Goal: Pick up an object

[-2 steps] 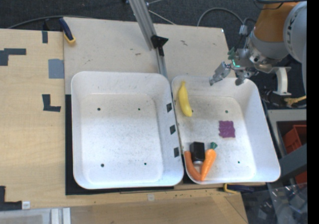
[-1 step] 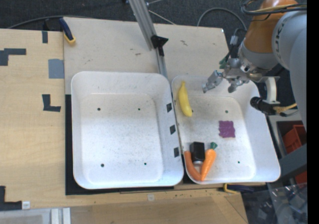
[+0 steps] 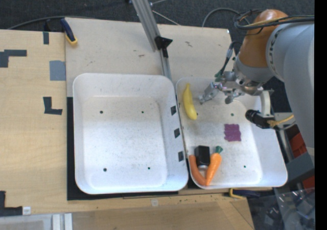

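The banana [image 3: 189,102] lay against the left wall of the right bin [image 3: 265,173], just left of the gripper [image 3: 218,96], which hung spread and empty. A grab there risked fingers striking the wall or nudging the curved fruit away. Carrots [image 3: 209,167] sat farther off.

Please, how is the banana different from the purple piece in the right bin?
The banana is yellow, long and curved; the purple piece is flat and roughly square. The banana lies against the right bin's left wall, while the purple piece lies nearer the bin's middle. The banana is nearer the gripper. Both lie loose on the bin floor.
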